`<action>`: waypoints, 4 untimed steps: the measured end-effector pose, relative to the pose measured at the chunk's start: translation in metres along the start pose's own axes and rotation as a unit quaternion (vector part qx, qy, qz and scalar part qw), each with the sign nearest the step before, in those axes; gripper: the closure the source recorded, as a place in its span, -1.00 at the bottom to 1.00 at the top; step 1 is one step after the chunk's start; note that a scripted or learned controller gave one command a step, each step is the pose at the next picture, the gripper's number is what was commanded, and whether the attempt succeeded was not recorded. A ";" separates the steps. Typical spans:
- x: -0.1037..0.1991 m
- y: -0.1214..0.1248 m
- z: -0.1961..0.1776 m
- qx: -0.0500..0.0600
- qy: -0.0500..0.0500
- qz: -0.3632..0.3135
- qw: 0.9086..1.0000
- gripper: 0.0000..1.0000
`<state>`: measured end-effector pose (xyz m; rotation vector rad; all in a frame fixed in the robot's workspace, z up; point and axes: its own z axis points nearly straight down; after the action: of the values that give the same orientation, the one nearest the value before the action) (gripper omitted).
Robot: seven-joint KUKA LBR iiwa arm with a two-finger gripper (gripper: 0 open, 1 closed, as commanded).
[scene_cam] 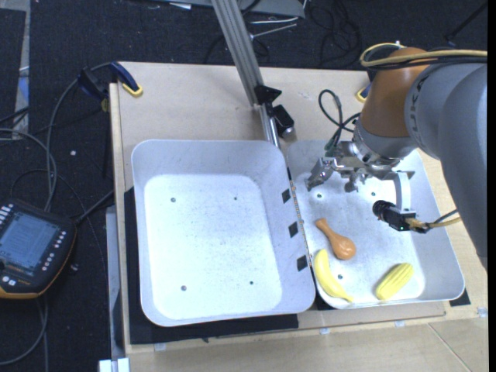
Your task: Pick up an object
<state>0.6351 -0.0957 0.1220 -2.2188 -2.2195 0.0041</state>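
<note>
My gripper [332, 183] hangs over the back left part of the right bin [434, 242], fingers apart and nothing between them. Three objects lie in that bin toward its front. An orange pear-shaped piece [338, 241] rests just below the gripper, apart from it. A yellow banana [328, 276] lies along the bin's front left corner. A yellow corn-like piece [394, 280] sits at the front right. The grey arm with its orange band [391, 91] covers the bin's back right.
The left bin [209, 231] lies beside the right one, their rims meeting in a raised ridge [294, 215]. A slanted metal pole [240, 45] stands behind the bins. A black cable plug [390, 214] hangs from the wrist over the right bin.
</note>
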 end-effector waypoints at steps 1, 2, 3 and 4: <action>0.000 -0.001 0.028 -0.001 0.000 0.000 1.000 -1.00; 0.000 0.000 0.016 -0.002 0.000 0.000 1.000 1.00; -0.001 0.008 -0.029 -0.004 0.000 0.000 1.000 1.00; 0.004 0.010 -0.090 -0.005 0.000 0.000 1.000 1.00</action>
<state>0.6451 -0.0913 0.2121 -2.2235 -2.2255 -0.0059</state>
